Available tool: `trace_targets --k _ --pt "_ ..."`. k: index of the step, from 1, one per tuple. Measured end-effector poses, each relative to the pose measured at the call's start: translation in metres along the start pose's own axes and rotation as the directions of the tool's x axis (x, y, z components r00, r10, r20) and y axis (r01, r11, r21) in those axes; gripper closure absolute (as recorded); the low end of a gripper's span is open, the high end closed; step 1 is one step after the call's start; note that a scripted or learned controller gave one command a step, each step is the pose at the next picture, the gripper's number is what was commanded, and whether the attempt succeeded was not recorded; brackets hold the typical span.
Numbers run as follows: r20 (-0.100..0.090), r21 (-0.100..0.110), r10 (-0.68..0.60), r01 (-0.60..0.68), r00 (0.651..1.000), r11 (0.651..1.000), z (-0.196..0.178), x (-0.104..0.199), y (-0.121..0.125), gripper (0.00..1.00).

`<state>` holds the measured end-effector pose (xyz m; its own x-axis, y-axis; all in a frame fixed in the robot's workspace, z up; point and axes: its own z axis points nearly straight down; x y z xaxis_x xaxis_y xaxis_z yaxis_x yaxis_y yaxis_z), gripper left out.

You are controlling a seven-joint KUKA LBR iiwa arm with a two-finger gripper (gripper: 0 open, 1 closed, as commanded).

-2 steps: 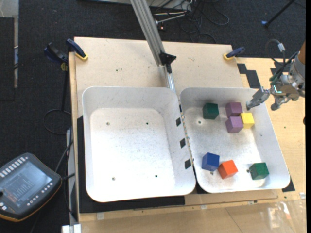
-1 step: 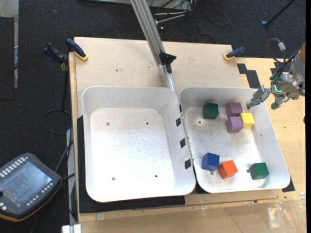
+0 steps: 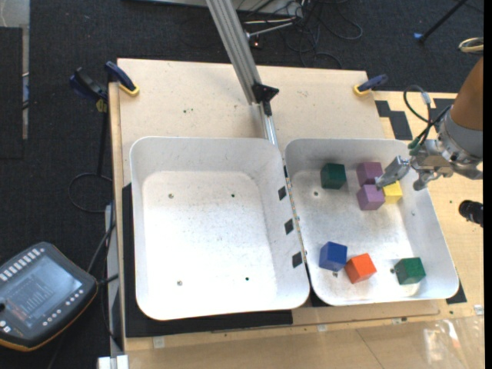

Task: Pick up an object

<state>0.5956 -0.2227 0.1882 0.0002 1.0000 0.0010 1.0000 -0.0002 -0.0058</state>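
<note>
The right bin (image 3: 430,229) holds several small cubes. A dark green cube (image 3: 333,175) and two purple cubes (image 3: 369,171) (image 3: 370,197) lie near its far side, with a yellow cube (image 3: 393,192) touching the nearer purple one. A blue cube (image 3: 333,255), an orange cube (image 3: 360,267) and a green cube (image 3: 410,270) lie along the near side. My gripper (image 3: 401,179) hangs at the bin's far right, just above the yellow cube. Its fingers are spread open, one tip over the purple and yellow cubes. Nothing shows between the fingers.
The left bin (image 3: 146,206) stands beside the right one. A slanted metal pole (image 3: 234,37) ends at the far junction of the bins. Clamps (image 3: 123,79) (image 3: 370,84) sit on the board's far corners. A teach pendant (image 3: 34,290) lies at the lower left.
</note>
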Motion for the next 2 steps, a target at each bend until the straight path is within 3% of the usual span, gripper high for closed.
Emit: trace_targets --k 1,2 --pt "0.0 0.0 0.0 0.0 1.0 1.0 0.064 0.0 -0.001 0.0" --pt "0.001 -0.005 0.0 0.0 1.0 1.0 0.094 0.001 -0.001 0.0"
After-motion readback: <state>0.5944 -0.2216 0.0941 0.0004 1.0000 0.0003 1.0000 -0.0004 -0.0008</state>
